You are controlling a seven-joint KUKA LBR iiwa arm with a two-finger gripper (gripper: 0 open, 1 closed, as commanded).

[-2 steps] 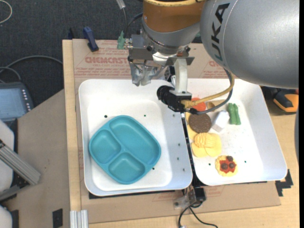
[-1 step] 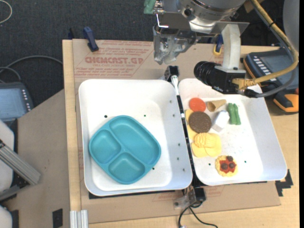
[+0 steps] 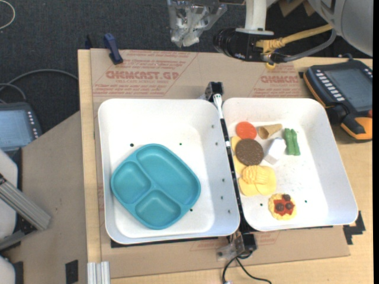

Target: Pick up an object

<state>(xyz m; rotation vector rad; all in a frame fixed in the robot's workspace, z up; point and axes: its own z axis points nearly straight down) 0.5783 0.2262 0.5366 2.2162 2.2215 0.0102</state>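
Toy food (image 3: 260, 170) clusters in right bin (image 3: 331, 176); teal tray (image 3: 155, 185) in left. We see gripper (image 3: 188, 25) above bench (image 3: 148, 70), grip state unclear.

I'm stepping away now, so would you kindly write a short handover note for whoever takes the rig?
Gripper: raised beyond the far edge of the bins, nothing seen between its fingers.
Right bin: orange round piece, brown cookie, green piece, yellow item and small tart, clustered by the divider.
Left bin: teal divided plate.
Done: nothing picked.
Left: descend, grasp one object, lift.
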